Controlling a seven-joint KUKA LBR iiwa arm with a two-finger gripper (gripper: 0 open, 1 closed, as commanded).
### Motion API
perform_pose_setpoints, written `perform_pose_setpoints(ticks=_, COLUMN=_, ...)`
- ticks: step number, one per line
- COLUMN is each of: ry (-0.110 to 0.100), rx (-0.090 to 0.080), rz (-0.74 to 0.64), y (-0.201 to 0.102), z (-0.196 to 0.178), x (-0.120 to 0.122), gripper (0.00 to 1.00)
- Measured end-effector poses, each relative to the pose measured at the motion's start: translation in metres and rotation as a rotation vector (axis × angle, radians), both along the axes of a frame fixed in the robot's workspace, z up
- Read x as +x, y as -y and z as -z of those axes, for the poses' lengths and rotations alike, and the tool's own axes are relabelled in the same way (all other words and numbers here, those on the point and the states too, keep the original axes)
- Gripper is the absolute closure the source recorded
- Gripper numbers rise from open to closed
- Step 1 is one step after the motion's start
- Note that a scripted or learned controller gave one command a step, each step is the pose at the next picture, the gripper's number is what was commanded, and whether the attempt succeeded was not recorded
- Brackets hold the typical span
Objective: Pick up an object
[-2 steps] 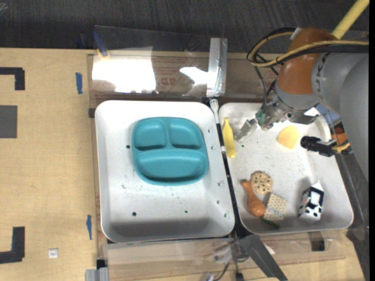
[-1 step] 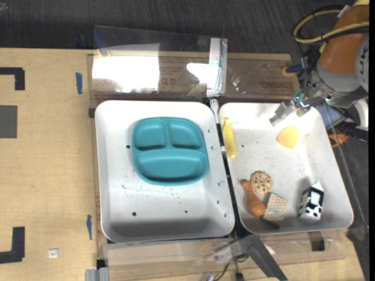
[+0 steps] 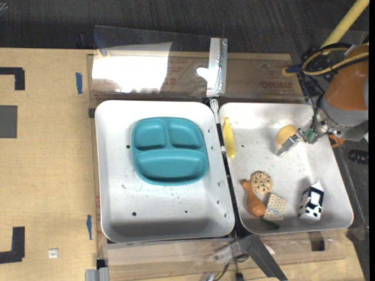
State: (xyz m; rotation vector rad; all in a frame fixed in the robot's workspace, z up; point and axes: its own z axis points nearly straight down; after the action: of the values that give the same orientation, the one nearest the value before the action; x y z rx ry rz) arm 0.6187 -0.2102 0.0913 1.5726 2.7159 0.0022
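Note:
My gripper (image 3: 291, 141) reaches into the right bin (image 3: 343, 183) from the right, below the orange-banded wrist (image 3: 348, 89). Its tip sits right against a small rounded yellow object (image 3: 285, 134) in the upper part of that bin; I cannot tell whether the object is held. Lower in the bin lie a speckled round cookie (image 3: 261, 182), an orange drumstick (image 3: 253, 202), a tan cracker (image 3: 276, 206) and a black-and-white milk carton (image 3: 312, 203). A yellow banana (image 3: 228, 138) lies along the bin's left wall.
The left bin (image 3: 117, 209) holds a teal divided plate (image 3: 170, 151). A clear plastic sheet (image 3: 152, 69) and a metal bracket (image 3: 217, 66) stand behind the bins. Yellow and black cables (image 3: 319, 60) hang at the upper right.

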Motion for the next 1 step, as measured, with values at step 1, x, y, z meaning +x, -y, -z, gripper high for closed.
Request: perform_pose_setpoints(ticks=1, ry=0.000, rx=0.008, rz=0.036, y=0.0056, z=0.0052, x=0.0032, gripper=0.00)
